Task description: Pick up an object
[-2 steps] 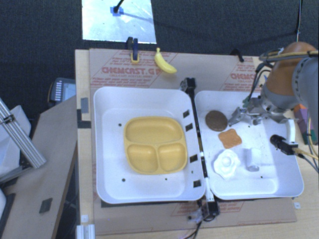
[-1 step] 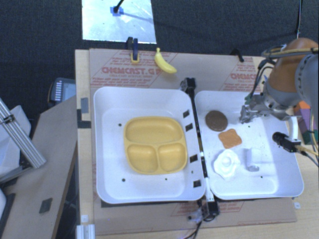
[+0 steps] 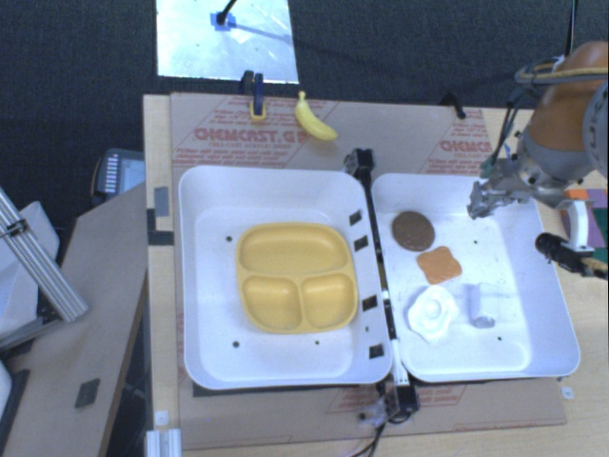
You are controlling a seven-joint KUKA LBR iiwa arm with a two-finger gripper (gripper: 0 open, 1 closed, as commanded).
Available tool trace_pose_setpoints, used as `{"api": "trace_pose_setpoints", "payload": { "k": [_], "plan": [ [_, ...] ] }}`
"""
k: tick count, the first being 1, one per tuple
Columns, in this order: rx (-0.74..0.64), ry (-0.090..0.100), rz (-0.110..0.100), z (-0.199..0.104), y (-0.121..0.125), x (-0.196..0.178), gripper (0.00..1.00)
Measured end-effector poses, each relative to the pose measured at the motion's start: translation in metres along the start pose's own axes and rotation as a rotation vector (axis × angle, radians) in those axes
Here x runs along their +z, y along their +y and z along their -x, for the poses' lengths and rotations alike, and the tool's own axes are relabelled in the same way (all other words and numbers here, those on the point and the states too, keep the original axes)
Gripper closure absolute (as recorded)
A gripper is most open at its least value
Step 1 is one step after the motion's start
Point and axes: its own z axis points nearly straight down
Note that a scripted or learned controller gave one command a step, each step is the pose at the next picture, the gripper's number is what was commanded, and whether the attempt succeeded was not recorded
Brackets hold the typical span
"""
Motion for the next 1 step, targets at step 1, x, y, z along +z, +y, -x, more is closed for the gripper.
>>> {"api": "trace_pose_setpoints", "payload": {
  "k": [1],
  "plan": [
    [0.000,0.000,-0.003,-0.0002,-0.0001,-0.0432,1.00]
  ]
}}
